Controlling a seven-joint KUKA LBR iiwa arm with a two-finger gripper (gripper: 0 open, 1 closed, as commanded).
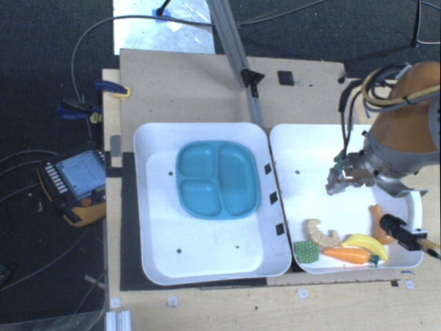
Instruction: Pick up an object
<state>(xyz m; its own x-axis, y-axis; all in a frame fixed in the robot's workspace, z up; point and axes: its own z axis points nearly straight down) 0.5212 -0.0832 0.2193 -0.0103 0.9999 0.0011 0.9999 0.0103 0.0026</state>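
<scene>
My gripper (341, 179) hangs over the right bin (303, 143), above its bare middle floor, with the grey and orange arm reaching in from the right. Along the bin's near edge lie a green piece (306, 252), a beige curved piece (321, 234), an orange carrot (346, 255) and a yellow banana (365, 243). A small orange piece (378, 221) lies by the right wall. All of them sit below and to the right of the gripper, apart from it.
The left bin (158, 205) holds a blue divided plate (218, 178). A grey pole (231, 33) slants down to the bench behind the bins. Clamps and a blue device (77, 178) lie off the bench at the left.
</scene>
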